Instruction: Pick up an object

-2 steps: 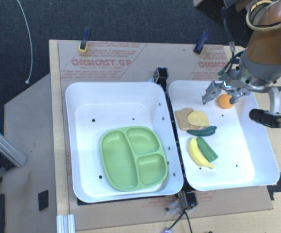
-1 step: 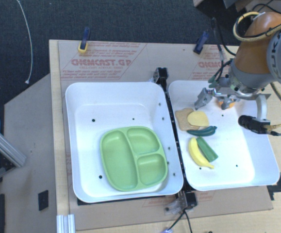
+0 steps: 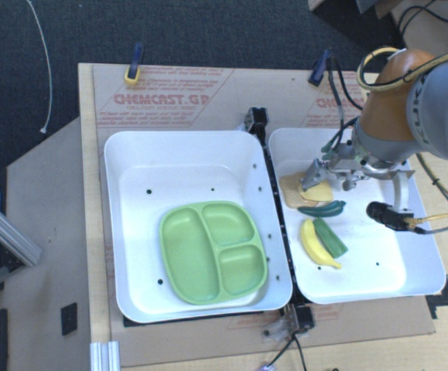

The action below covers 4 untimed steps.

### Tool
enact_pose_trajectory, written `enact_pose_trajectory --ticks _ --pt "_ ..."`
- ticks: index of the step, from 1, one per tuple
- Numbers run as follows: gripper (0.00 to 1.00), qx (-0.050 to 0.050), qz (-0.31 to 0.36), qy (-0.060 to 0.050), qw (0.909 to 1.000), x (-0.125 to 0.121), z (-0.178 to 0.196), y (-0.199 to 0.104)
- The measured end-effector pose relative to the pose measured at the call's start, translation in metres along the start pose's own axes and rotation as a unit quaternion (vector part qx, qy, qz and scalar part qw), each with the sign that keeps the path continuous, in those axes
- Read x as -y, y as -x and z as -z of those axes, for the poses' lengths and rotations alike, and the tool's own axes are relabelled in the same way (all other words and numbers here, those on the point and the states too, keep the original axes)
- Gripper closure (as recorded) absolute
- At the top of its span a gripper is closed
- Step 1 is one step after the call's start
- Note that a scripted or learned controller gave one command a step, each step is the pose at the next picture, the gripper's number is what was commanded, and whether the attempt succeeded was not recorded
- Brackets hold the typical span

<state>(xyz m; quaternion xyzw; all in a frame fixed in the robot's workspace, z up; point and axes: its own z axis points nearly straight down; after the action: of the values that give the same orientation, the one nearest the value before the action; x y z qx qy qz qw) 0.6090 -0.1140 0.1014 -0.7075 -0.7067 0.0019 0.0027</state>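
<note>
Grey arm bent over right bin (image 3: 409,280); claw (image 3: 322,178) low above tan slice (image 3: 293,192), grip unclear.

hand (image 3: 322,178) over R bin (image 3: 409,280), banana (image 3: 315,246), green tray (image 3: 210,250) L bin (image 3: 131,207)

- I see two white bins: the left bin (image 3: 123,207) and the right bin (image 3: 378,273).
- A pale green divided tray (image 3: 212,250) lies in the left one.
- On my right: a yellow banana (image 3: 315,247), a dark green piece (image 3: 330,238), a teal-green piece (image 3: 321,207), a tan flat piece (image 3: 292,192).
- The arm (image 3: 425,107) is grey with an orange band.
- The board (image 3: 162,99) is tan with red lettering.
</note>
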Motion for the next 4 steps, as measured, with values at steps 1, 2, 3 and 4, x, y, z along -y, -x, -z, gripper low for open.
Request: enact_pose_trajectory --ticks 1,2,3,4 --pt "0.0 0.0 0.001 0.005 1.0 -0.003 -0.013 0.0" --pt "1.0 0.0 0.001 0.011 0.9999 -0.006 0.002 -0.002" --pt "1.0 0.001 0.001 0.006 1.0 -0.01 0.045 0.001" --pt "1.0 0.002 0.001 0.006 1.0 -0.012 0.099 0.011"
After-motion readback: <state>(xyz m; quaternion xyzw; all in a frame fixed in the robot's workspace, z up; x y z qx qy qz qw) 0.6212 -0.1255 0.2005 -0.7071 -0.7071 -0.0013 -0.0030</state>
